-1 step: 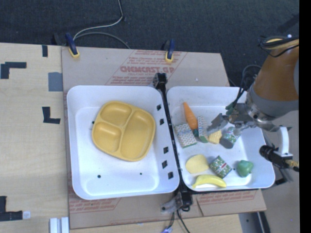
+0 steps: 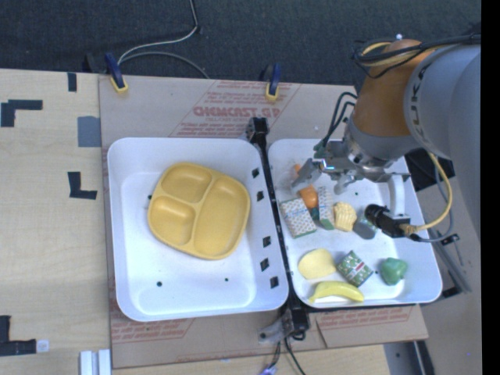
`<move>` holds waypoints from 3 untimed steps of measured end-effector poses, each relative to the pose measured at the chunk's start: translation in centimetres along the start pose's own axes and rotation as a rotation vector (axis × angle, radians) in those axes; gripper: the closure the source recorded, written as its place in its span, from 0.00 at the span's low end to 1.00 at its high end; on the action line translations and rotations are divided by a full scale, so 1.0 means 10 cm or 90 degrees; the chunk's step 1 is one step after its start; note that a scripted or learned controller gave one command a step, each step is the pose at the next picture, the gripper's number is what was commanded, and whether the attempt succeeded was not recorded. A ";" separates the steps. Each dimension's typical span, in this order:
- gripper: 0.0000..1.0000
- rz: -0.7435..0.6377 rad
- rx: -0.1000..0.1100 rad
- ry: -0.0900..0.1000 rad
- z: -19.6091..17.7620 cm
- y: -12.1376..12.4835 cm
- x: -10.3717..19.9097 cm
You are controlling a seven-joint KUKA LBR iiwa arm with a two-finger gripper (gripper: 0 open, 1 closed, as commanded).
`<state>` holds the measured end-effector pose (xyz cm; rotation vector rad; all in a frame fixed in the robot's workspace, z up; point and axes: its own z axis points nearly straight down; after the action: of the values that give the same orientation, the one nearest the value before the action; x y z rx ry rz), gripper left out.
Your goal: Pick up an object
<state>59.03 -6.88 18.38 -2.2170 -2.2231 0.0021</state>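
A yellow divided plate (image 2: 198, 209) is lying in the left white bin (image 2: 129, 283), its three compartments facing up. Both bins are sitting on a sheet of printed cardboard (image 2: 219, 108), which two clamps with yellow tips (image 2: 272, 83) are pinning to the wooden bench (image 2: 43, 233) at its far edge. A thin white cable (image 2: 168, 41) is trailing across the dark floor beyond. Black tape marks (image 2: 78, 184) are showing on the bench at the left.
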 end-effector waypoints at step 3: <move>0.00 0.001 -0.002 -0.001 0.98 0.51 -0.32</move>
<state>64.13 -10.11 8.56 -2.2210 -2.2249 0.0004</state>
